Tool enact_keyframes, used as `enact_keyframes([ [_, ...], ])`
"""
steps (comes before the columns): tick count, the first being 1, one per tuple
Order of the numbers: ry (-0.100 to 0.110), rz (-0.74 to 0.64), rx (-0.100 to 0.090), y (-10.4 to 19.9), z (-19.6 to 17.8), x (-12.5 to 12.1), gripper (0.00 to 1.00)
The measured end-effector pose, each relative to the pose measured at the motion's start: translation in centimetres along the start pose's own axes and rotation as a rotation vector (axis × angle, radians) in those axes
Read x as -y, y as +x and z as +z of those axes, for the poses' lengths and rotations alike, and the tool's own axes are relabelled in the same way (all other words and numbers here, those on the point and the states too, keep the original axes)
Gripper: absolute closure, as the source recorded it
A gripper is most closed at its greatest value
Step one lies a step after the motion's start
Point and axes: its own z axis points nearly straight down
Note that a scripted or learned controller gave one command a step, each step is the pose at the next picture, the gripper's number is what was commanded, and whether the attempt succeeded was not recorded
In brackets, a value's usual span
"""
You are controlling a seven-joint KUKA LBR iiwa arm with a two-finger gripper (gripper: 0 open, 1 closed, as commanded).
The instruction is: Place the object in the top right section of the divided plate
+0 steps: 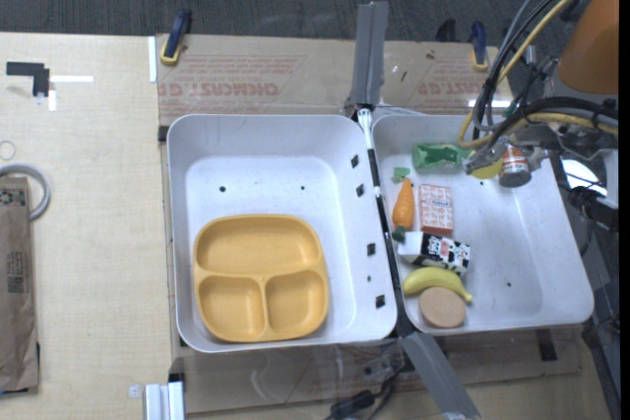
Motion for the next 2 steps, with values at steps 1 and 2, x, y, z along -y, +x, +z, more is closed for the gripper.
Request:
enact_keyframes([
  [1, -0.002, -0.295, 0.0, 1.1, -6.2, 3.4, 1.0],
  [2, 0.0, -0.313, -0.001, 8.4, 2.6, 3.1, 1.0],
])
